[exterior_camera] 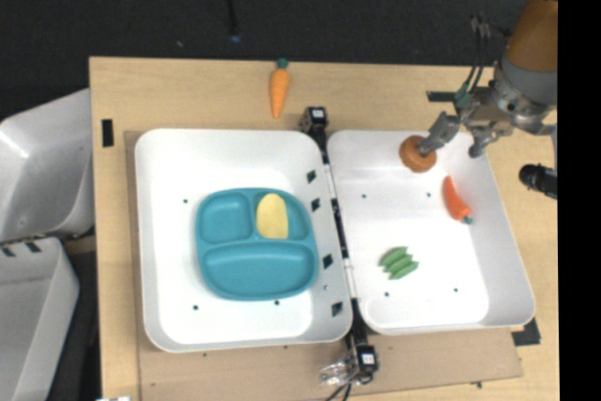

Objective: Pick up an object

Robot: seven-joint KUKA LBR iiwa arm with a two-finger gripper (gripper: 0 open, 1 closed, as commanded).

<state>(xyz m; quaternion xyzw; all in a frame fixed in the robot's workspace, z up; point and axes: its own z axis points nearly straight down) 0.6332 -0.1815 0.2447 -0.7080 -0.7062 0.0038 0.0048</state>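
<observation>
My gripper (454,147) hangs over the back edge of the right bin (498,296), open, with bare bin floor showing between its two fingers. The left fingertip (434,144) is at the edge of a brown round piece (416,157) lying near the bin's back wall; that piece lies outside the fingers, not between them. A small red-orange pepper (456,200) lies just in front of the gripper. Green pea pods (399,262) rest near the middle of the right bin.
The left bin (160,296) holds a blue divided plate (225,225) with a yellow piece (272,216) in its back right compartment. An orange carrot (279,89) lies on the bench behind the bins. Clips (315,118) sit along the seam between the bins.
</observation>
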